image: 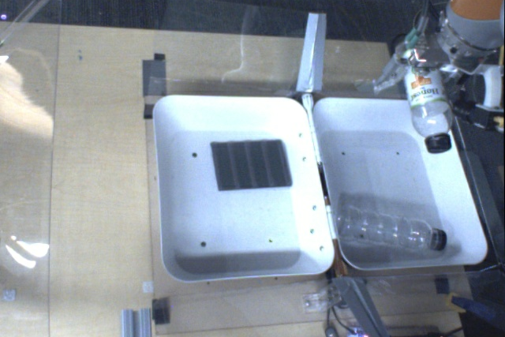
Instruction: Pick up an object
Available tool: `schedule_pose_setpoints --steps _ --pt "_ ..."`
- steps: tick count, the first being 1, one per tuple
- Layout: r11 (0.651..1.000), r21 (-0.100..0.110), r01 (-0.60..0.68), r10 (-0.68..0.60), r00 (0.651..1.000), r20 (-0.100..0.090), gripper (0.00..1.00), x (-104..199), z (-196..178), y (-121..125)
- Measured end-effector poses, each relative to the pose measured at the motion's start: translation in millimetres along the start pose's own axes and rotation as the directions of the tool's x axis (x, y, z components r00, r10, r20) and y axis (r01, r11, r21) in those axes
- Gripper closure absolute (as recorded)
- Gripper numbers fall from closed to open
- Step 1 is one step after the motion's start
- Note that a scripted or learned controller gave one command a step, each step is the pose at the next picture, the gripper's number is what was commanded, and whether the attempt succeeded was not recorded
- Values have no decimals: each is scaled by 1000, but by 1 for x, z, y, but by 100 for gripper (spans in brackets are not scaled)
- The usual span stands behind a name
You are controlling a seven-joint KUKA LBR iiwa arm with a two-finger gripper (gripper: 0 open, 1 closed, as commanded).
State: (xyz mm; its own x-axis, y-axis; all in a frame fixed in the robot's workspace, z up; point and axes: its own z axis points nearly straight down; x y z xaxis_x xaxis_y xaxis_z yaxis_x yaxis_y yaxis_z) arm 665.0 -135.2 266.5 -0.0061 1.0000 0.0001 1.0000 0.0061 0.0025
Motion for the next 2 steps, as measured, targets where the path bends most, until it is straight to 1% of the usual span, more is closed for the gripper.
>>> schedule_pose_setpoints --steps 1,2 --pt "1000 2 -5 5 1000 0 0 -36 92 -97" --pt "1000 -1 -4 4 1000 1 0 -69 129 -69"
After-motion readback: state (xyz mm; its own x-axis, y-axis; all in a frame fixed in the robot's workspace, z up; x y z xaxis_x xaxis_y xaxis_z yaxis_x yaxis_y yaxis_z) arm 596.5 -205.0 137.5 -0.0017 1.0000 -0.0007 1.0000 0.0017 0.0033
